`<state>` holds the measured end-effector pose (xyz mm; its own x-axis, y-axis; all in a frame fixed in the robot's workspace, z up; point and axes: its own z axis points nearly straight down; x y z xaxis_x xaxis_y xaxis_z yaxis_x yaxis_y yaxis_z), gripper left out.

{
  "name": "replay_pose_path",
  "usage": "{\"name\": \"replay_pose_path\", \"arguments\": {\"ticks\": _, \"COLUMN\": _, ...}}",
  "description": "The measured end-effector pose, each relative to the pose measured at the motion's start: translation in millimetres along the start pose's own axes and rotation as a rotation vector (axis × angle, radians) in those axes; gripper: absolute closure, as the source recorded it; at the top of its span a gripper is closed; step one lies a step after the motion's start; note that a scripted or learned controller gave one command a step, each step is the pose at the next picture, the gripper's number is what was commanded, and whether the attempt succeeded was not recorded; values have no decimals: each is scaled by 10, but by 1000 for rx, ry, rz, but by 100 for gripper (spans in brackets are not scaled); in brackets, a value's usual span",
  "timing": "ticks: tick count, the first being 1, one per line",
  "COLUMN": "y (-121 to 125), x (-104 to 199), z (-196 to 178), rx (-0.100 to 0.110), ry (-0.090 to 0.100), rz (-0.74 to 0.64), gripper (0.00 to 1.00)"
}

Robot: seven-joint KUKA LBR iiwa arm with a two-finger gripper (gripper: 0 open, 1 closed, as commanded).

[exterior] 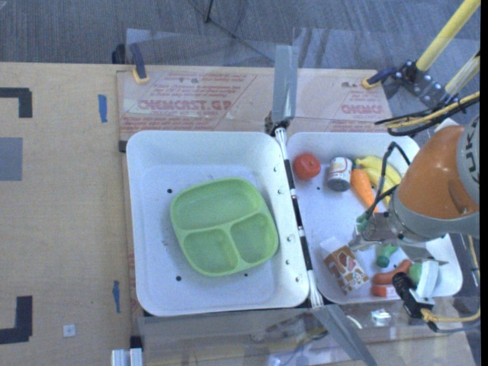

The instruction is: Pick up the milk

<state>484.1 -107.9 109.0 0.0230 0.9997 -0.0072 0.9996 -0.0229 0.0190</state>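
Observation:
The milk (345,268) is a small brown and white carton that lies tilted in the near left part of the right bin (305,227). My gripper (371,232) hangs just above and to the right of the carton, under the grey arm with its orange band (435,178). The carton lies apart from the gripper, on the bin floor. The arm hides part of the bin's right side.
In the right bin lie a red tomato (306,165), a small can (338,173), bananas (379,170), a carrot (363,188) and small green and red items (387,267). The left bin (152,227) bears a green divided plate (223,226).

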Motion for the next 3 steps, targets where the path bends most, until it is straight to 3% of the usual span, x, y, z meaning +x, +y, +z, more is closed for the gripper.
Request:
{"name": "replay_pose_path", "arguments": {"ticks": 1, "y": -3, "x": 0, "z": 4, "rx": 1, "ry": 0, "rz": 0, "gripper": 0}}
{"name": "replay_pose_path", "arguments": {"ticks": 2, "y": -57, "x": 152, "z": 94, "rx": 20, "ry": 9, "rz": -61, "gripper": 0}}
{"name": "replay_pose_path", "arguments": {"ticks": 3, "y": -36, "x": 93, "z": 201, "rx": 12, "ry": 10, "rz": -337, "gripper": 0}}
